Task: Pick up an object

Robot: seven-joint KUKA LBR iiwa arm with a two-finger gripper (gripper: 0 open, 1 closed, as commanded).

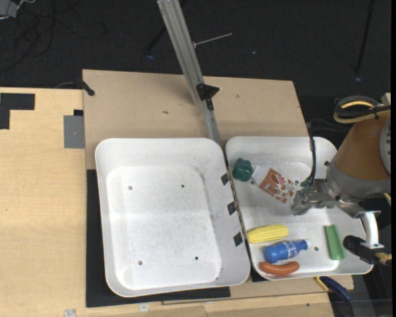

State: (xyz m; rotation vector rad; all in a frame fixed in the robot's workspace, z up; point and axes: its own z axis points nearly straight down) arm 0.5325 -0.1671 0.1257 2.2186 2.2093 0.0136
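The jaws (302, 202) sit low inside the right bin (325, 145), toward its right wall, and whether they are parted or closed I cannot tell from here. They are right at the end of a red-and-white packet (276, 183), touching or nearly so, though nothing shows clearly between them. That packet lies tilted in the middle of the bin, joined to a dark green cap (242, 170) near the bin's left wall. Toward the near edge lie a yellow corn cob (268, 232), a blue bottle (284, 249) just below it, and a red sausage (279, 267) against the front rim. A green block (332, 242) stands lengthwise near the right front corner. Behind the jaws rises the arm (363, 160) with its orange band, reaching in from the right. The left bin (112, 157) rests alongside, both on the tan tabletop (257, 104).
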